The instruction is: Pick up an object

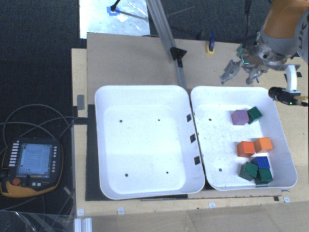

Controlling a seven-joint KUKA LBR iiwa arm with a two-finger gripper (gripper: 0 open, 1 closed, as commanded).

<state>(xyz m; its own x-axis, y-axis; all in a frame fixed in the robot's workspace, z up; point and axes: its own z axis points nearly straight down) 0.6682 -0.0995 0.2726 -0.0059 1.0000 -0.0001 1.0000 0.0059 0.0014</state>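
Observation:
The right bin [212,129] holds several small blocks. A purple block [239,117] lies beside a green block [254,114] near the bin's far side. Two orange blocks [245,148] [263,144] sit side by side lower down. A blue block [261,162] and dark green blocks [249,170] cluster at the near right corner. My gripper [241,73] hangs above the bench just beyond the right bin's far rim, its two fingers spread apart with nothing between them.
The left bin [140,139] stands next to the right one. A slanted metal pole [161,23] crosses the bench behind the bins. A teach pendant [31,166] with cables lies on the floor at the left.

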